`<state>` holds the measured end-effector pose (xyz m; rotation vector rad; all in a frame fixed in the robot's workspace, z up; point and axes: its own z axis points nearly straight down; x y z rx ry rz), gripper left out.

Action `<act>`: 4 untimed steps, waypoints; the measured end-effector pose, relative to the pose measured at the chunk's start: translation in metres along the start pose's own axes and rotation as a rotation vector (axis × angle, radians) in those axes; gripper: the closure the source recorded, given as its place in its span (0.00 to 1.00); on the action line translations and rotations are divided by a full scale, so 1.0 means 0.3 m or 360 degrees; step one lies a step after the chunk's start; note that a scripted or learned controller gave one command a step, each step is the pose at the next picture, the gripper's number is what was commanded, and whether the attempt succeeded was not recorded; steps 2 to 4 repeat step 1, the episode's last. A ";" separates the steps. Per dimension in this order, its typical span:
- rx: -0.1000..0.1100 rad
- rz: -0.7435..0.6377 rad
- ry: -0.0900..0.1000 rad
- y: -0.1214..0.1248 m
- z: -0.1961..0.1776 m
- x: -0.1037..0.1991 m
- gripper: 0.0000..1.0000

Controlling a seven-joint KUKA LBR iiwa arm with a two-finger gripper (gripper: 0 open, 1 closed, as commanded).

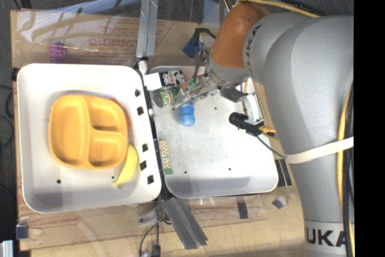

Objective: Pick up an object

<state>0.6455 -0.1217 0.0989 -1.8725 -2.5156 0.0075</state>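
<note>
the grey arm (301, 105) with its orange band reaches in from the right over the right bin (216, 180); the left bin (36, 189) holds a yellow divided tray (87, 129) with a banana (127, 167) touching its lower right edge; the gripper (195, 88) sits low at the right bin's upper left, whether clenched or released cannot be told; just below it a small blue cup (187, 115) stands roughly upright, long axis near vertical in view; beside it lies a dark can (163, 96); "uka" reads on the arm's base.
</note>
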 end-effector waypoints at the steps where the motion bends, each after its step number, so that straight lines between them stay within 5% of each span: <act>1: -0.0010 0.0220 -0.0003 0.065 -0.404 0.091 1.00; 4: -0.0010 0.0220 -0.0003 0.065 -0.404 0.091 1.00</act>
